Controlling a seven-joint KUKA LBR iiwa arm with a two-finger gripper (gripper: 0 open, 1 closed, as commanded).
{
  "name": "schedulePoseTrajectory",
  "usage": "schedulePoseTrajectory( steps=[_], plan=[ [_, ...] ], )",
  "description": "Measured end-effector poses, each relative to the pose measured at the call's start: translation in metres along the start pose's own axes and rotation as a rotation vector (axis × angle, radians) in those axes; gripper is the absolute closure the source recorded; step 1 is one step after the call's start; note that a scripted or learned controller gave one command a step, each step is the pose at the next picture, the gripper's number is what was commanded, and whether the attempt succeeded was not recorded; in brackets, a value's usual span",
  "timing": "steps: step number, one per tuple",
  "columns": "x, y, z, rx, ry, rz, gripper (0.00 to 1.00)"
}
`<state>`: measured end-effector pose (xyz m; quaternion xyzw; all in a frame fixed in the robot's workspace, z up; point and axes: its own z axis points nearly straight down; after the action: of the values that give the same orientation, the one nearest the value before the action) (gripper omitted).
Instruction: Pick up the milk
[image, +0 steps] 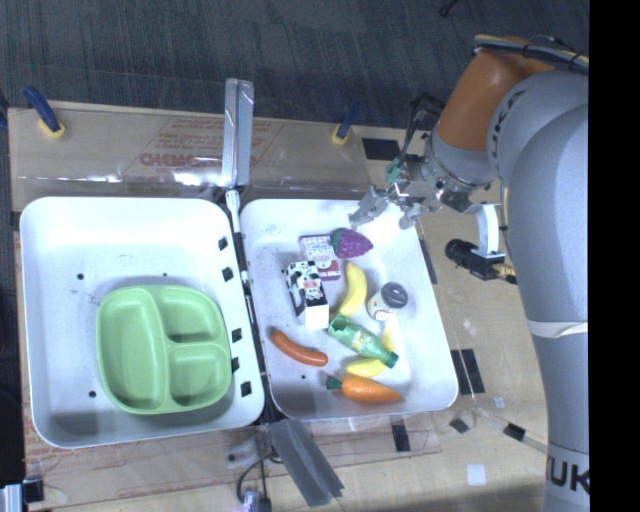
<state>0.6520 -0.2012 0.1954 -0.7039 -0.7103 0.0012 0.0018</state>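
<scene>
The milk (306, 287) is a small carton with black and white cow patches, lying on its side in the middle of the right bin (432, 352). My gripper (386, 212) hangs over the bin's far right corner, up and to the right of the carton and well apart from it. Its two fingers are spread open and hold nothing.
Around the milk lie a pink box (317, 245), a purple piece (351, 242), a banana (353, 287), a green bottle (360, 339), a sausage (298, 347), a carrot (368, 390) and a grey-capped white item (391, 298). The left bin holds a green divided plate (165, 348).
</scene>
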Motion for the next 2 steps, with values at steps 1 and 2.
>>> schedulePoseTrajectory(
  steps=[1,2],
  plan=[
    [0.038,-0.019,0.093,-0.005,-0.001,-0.043,0.0],
    [0.044,-0.08,0.097,-0.003,-0.001,-0.18,0.0]
  ],
)
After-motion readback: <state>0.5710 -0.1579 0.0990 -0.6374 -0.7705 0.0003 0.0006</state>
